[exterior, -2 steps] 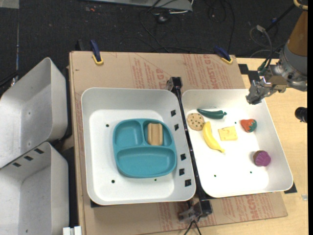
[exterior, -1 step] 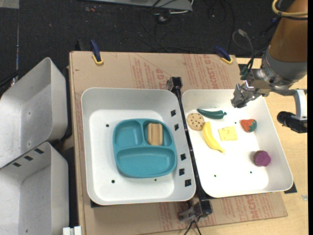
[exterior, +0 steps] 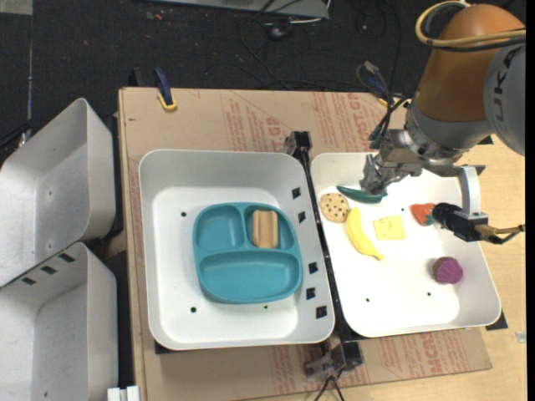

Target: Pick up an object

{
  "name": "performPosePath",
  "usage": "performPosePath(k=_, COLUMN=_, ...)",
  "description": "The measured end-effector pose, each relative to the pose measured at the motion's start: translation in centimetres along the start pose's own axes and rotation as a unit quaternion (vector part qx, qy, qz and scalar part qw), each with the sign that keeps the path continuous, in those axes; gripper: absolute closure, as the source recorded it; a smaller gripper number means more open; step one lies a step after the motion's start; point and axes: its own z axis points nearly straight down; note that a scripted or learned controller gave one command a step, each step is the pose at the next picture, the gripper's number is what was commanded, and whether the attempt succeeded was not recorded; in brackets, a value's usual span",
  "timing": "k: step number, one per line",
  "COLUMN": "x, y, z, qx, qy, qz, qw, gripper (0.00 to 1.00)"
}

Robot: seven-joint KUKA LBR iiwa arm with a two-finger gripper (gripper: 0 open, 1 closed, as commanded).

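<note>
green pod (exterior: 361, 195) under gripper (exterior: 374, 182), right bin (exterior: 418, 307), far-left part.
pod lies flat, long axis roughly left-right, curved, its right end tucked directly below the gripper tips; whether it's actually gripped i can't tell, tips are too dark. cookie (exterior: 334, 208) just left, banana (exterior: 362, 233) just in front, yellow square (exterior: 389, 228) near, purple ball (exterior: 448, 270) well apart. teal tray (exterior: 242, 274) sits in left bin (exterior: 167, 224).
</note>
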Motion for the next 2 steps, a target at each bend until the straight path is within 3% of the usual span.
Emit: performPosePath(k=2, x=10.7, y=-2.4, z=1.2, qx=0.0, qy=0.0, qz=0.0, qw=1.0, gripper=1.0)
